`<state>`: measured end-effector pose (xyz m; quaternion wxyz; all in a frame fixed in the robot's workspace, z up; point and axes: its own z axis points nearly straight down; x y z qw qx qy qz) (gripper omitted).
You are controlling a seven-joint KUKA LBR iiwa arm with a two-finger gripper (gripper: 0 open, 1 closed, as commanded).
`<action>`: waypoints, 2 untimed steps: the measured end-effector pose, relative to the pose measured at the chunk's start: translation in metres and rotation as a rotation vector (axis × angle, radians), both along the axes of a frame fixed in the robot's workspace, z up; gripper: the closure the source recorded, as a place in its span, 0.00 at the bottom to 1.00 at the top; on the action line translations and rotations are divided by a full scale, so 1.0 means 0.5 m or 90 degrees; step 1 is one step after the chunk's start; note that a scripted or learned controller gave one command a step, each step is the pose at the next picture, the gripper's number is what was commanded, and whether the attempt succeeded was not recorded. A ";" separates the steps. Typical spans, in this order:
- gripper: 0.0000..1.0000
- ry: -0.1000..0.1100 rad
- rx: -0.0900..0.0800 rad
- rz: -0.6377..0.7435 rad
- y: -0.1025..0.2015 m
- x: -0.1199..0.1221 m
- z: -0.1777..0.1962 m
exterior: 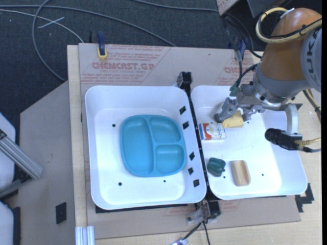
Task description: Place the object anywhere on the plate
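The hand [231, 111], a grey metal two-finger piece under the arm's orange band, sits low over the far part of the right shallow white plastic bin [286, 180], and a pale yellow banana-shaped toy [233, 121] lies right under its tips; whether the fingers are spread or pinching that toy cannot be told from this slant. Taking the yellow toy as the mark: just beside it, toward the divider between the bins, lies a small white carton with a red end [212, 131]. Nearer the front edge of the worktop [127, 60] from the toy lie a dark green pepper-like toy [216, 166], close to the divider, and a tan bread-shaped block [240, 172] just beside the green one on its outer side. Out to the toy's other side, toward the bin's outer rim, a black cylindrical fitting with a cable [282, 138] hangs over the bin floor, and the grey body of the arm covers the bin's far outer corner. Between the carton, the green toy and the black fitting the bin floor is bare white. Across the black clipped divider [190, 131] from the toy is the left shallow white plastic bin [97, 137], holding the light blue three-compartment plastic plate [152, 145] roughly at its middle, with nothing lying in any compartment and bare white floor all round it up to the bin walls. Past the bins' far side, cardboard with red print covers the worktop, a blue-and-yellow clamp [101, 46] at its far left corner.
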<state>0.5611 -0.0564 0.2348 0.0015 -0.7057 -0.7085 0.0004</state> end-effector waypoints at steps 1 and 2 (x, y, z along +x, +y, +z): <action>1.00 -0.001 0.000 0.002 0.114 0.028 -0.024; 1.00 -0.002 0.000 0.000 0.220 0.045 -0.043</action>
